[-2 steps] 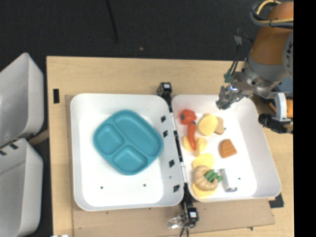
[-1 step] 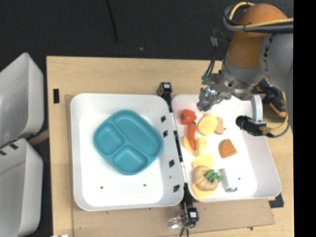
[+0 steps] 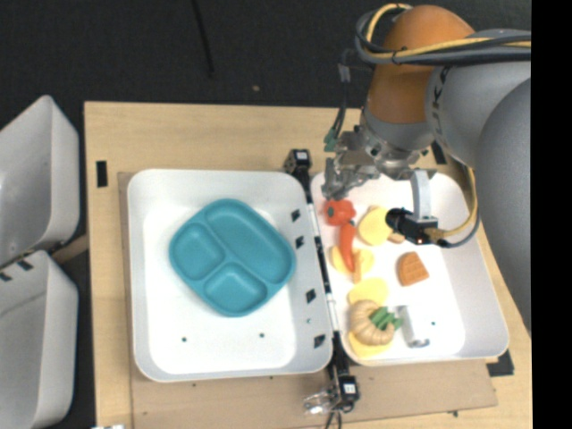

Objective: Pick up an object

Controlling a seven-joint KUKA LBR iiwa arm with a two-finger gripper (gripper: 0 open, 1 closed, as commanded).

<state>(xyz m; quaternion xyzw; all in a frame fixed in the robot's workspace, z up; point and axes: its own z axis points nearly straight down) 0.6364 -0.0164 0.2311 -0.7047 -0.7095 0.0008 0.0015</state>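
Observation:
The right bin [image 3: 465,315] holds several toy foods. A red piece [image 3: 339,211] lies near its left wall, with an orange carrot-like piece [image 3: 347,247] just below it. Beside them sits a pale yellow round piece [image 3: 372,228]. Further right lies an orange-brown wedge [image 3: 412,268]. Toward the front are a yellow piece [image 3: 368,290], a tan ribbed piece with green on it [image 3: 370,322] and a small grey object [image 3: 412,326]. My gripper [image 3: 337,182] hangs at the bin's back left corner, directly above the red piece and close to it.
The left bin [image 3: 156,329] holds a teal divided plate [image 3: 232,256]. A ridge with black clips [image 3: 315,257] separates the two bins. The arm's grey body and orange band cover the right bin's back right corner. White objects [image 3: 31,195] stand off the bench at the left.

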